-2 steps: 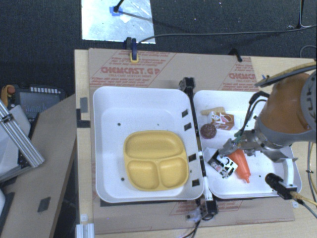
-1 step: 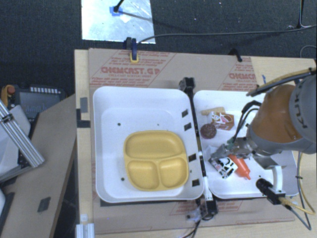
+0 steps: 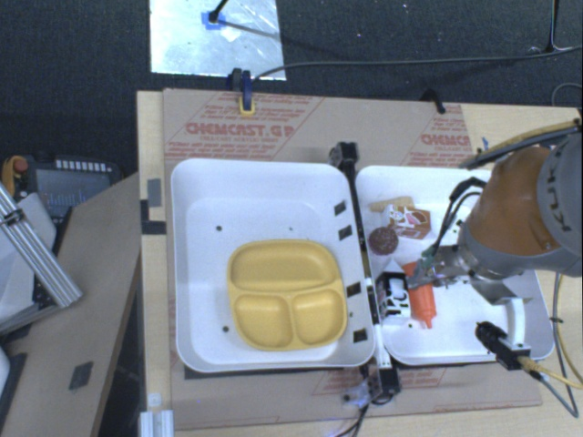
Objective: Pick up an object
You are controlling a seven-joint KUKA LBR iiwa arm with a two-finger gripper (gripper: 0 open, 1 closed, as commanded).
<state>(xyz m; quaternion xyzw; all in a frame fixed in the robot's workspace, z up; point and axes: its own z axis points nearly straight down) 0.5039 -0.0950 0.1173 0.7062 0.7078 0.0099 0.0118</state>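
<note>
My gripper (image 3: 428,275) is low in the right bin (image 3: 537,335), reaching in from the right. It hangs right over the upper end of an orange carrot-shaped object (image 3: 424,304) that lies on the bin floor. Whether the two touch is hidden by the wrist. Just left of the carrot lies a black-and-white item (image 3: 393,296). A round dark brown piece (image 3: 383,240) sits further back. Behind it is a small white, brown and red packet (image 3: 407,218).
The left bin (image 3: 200,244) holds a yellow divided plate (image 3: 286,293). A black divider with clips (image 3: 357,244) runs between the bins. The arm's bulk covers the right half of the right bin.
</note>
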